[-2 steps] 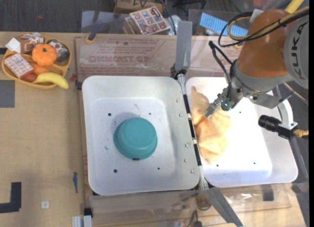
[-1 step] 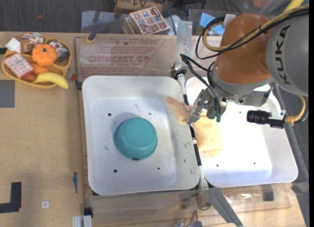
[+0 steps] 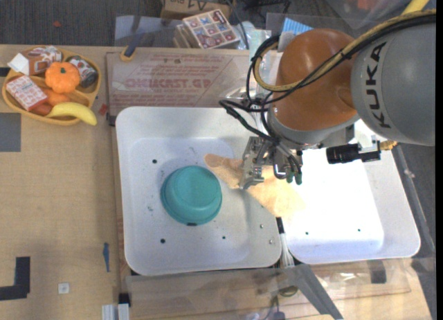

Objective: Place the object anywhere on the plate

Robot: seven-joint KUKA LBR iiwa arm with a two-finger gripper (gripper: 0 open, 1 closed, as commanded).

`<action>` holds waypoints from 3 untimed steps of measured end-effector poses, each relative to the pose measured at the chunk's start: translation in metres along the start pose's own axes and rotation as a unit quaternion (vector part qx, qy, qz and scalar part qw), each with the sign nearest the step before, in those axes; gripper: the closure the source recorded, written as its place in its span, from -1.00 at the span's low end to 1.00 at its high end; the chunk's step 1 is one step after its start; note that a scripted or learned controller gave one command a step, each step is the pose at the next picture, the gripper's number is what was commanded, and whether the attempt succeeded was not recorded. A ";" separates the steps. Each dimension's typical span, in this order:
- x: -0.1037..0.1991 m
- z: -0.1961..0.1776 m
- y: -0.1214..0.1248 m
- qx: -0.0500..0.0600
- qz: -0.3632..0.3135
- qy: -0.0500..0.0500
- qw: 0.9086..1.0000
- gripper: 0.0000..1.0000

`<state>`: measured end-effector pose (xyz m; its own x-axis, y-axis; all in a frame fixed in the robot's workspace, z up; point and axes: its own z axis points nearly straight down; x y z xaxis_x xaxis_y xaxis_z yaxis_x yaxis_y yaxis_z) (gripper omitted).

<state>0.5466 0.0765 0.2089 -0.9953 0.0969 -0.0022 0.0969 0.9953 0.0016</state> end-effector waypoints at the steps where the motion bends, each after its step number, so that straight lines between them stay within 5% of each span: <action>1: 0.012 0.000 0.043 0.000 -0.047 -0.001 0.999 1.00; 2: 0.034 -0.012 0.089 -0.001 -0.049 -0.002 0.999 1.00; 3: 0.033 -0.012 0.089 -0.001 -0.049 -0.002 0.999 -1.00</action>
